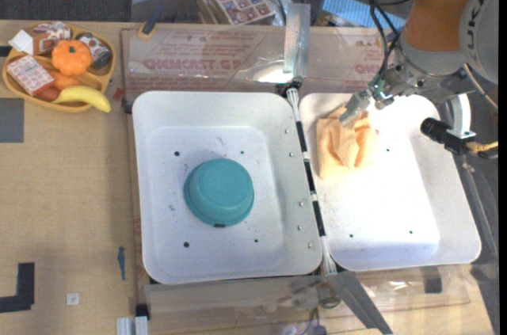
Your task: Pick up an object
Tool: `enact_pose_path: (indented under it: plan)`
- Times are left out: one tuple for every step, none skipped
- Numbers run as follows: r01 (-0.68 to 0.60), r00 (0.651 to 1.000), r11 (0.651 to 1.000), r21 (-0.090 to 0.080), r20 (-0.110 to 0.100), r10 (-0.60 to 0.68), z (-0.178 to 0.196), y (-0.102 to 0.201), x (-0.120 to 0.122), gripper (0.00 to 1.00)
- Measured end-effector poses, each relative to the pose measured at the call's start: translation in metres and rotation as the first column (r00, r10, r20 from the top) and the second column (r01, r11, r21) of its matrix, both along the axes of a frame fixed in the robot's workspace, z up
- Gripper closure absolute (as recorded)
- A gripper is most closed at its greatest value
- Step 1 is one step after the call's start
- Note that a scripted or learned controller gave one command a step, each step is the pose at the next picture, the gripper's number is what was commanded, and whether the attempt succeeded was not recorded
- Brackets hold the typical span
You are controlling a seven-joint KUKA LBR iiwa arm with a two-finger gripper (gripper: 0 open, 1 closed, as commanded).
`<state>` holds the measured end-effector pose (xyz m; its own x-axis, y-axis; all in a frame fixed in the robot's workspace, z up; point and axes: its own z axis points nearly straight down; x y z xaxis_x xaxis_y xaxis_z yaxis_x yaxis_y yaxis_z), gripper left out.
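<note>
Presently the orange cloth (343, 142) lies crumpled in the right bin (412, 246), at about 10 o'clock of that bin, hard by the divider. Its top corner is drawn up to a peak, and the end effector (354, 109) is clenched on that peak, so the cloth appears grasped there, most of it lying on the bin floor. Judgement: to finish the pick well, lift straight up and slowly, since a thin pinch of soft fabric could slip out. The cloth looks limp, matte and folded; the bins are smooth, shallow, hard white plastic with rounded corners. In the left bin (158, 246), near centre, a teal bowl (219, 192) sits upside down, round and glossy. At 10 o'clock on the desk (63, 207), a yellow dish of toy food (55, 68).
</note>
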<state>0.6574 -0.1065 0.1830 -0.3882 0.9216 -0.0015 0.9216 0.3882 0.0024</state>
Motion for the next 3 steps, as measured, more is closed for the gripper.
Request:
enact_pose_path:
  plan:
    - [0.012, 1.0, 1.0, -0.001, 0.012, -0.012, -0.09, -0.032, -0.002, 0.0]
    - [0.013, 1.0, 1.0, 0.0, 0.018, -0.013, -0.078, -0.032, -0.001, 1.0]
    - [0.013, 1.0, 1.0, 0.0, 0.018, -0.013, -0.078, -0.032, -0.001, 0.0]
